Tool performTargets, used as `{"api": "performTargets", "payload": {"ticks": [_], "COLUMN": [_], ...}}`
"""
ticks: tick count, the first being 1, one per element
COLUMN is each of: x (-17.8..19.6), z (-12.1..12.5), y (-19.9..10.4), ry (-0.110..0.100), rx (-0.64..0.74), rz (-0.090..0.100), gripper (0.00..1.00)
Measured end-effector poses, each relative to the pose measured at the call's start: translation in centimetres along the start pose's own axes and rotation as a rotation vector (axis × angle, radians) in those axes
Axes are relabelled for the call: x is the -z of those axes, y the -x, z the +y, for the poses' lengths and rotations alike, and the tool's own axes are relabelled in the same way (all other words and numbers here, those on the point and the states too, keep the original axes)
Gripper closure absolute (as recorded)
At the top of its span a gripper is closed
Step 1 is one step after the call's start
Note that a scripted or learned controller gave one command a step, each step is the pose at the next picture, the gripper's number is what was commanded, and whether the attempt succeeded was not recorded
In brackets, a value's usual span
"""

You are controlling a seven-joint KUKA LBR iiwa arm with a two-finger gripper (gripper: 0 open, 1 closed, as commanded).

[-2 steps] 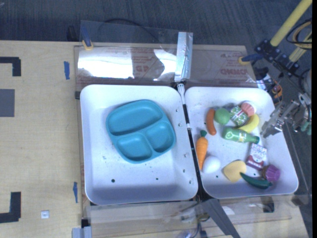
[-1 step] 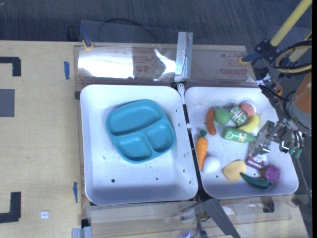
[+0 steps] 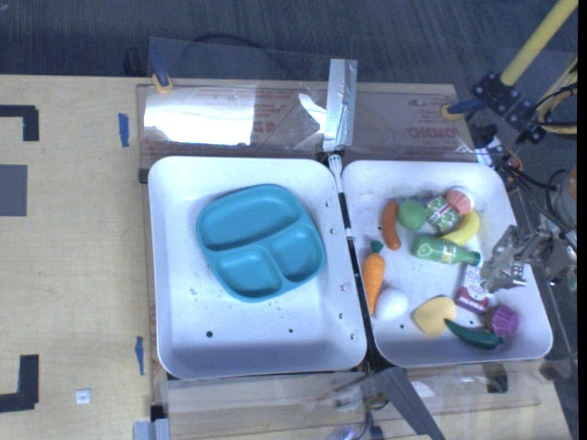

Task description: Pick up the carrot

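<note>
The carrot (image 3: pixel 373 278) is orange with a small green top and lies lengthwise near the left wall of the right bin (image 3: pixel 523 200), just above a white egg (image 3: pixel 393 305). My gripper (image 3: pixel 503 269) hangs over the right side of that bin, well to the right of the carrot and apart from it. Nothing of the carrot is near it. The gripper sits above a small pink and white packet (image 3: pixel 473 299).
The right bin also holds an orange sausage (image 3: pixel 392 225), a green bottle (image 3: pixel 442 250), a yellow piece (image 3: pixel 433 314), a dark green pepper (image 3: pixel 475 335) and a purple toy (image 3: pixel 503 319). A blue divided plate (image 3: pixel 261 241) lies in the left bin (image 3: pixel 174 319).
</note>
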State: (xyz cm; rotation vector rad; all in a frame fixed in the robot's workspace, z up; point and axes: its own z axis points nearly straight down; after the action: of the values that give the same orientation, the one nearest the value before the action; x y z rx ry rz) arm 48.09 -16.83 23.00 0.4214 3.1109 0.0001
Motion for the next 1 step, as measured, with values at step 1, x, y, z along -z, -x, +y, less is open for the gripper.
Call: {"api": "performTargets", "payload": {"ticks": [1], "x": [0.24], "z": [0.16], "y": [0.0], "ry": [0.0], "rx": [0.023], "rz": [-0.001], "gripper": [1.0]}}
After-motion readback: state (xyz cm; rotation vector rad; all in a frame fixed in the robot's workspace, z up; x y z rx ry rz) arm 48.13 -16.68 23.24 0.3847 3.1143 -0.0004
